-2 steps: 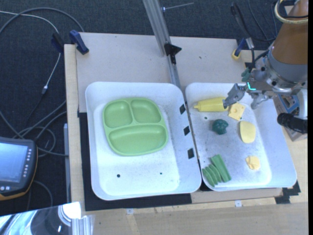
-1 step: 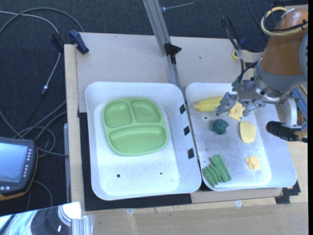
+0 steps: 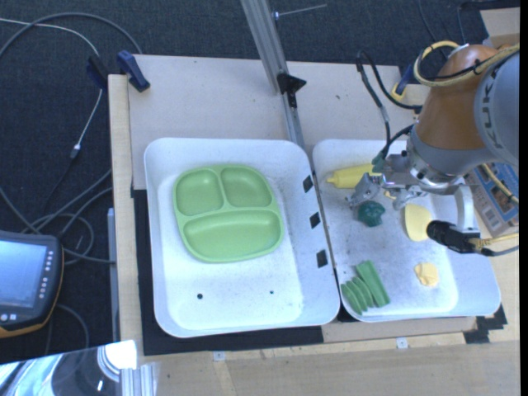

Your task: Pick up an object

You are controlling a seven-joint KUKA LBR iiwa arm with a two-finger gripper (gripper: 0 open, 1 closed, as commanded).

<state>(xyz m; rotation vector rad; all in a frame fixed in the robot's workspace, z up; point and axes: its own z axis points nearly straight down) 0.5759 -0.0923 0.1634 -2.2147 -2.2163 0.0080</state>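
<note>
1. Camera view, the bench: two shallow white bins sit side by side on a pale board; the left bin (image 3: 165,221) holds a green divided plate (image 3: 228,213) with three compartments, lying flat toward the bin's upper middle; the right bin (image 3: 470,299) holds several small items.
2. Camera view, the arm: the grey arm with its orange band (image 3: 458,97) reaches in from the right and hangs over the upper part of the right bin; the gripper (image 3: 373,190) points down and leftward, just above a dark green round object (image 3: 371,214); whether it is open or closed cannot be told, and nothing can be seen held by it.
3. Camera view, the right bin's contents: a yellow banana-like piece (image 3: 349,176) lies near the upper left corner, just beside the gripper; a pale yellow rounded piece (image 3: 417,221) lies right of the dark green object, partly under a black part of the arm; a small yellow lump (image 3: 426,274) lies lower right; a green ribbed piece (image 3: 365,285) lies by the bin's lower left edge, well apart from the gripper.
</note>
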